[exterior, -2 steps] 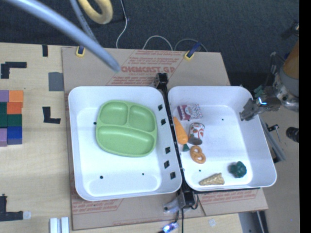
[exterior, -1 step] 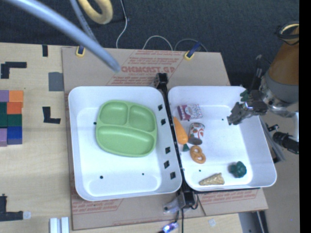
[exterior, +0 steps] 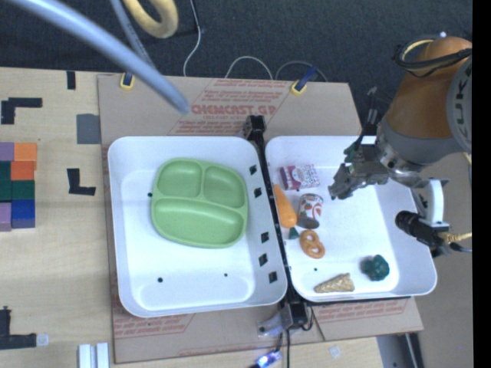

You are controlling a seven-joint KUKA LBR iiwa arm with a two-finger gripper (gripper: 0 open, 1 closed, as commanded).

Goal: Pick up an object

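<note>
Camera view, looking down at a slant. Two shallow white bins sit side by side on a cardboard sheet; the left bin [exterior: 130, 228] carries a green divided plate [exterior: 201, 203], lying flat toward its upper half.

The right bin [exterior: 406, 259] holds the loose items. Along its left wall lies a carrot [exterior: 285, 208], roughly parallel to the divider. Just right of the carrot's upper end is a small white-and-red packet [exterior: 299, 176]; below that, a round dark-and-red can-like item [exterior: 311, 209], touching or nearly touching the carrot. A pretzel [exterior: 312, 244] lies just below it. Near the bin's front edge rest a tan wedge (possibly bread or a chip) [exterior: 335, 284] and, to its right, a dark green lump [exterior: 376, 267] — its kind cannot be told.

The gripper [exterior: 343, 187] hangs over the right bin's upper middle, entering from the right beneath the orange-banded wrist. Whether it is wide or narrow cannot be told — the dark tips blur together. Nothing is seen between them. The packet and the can-like item lie nearest, just to its left; the green lump and wedge are well apart, toward the front.
</note>
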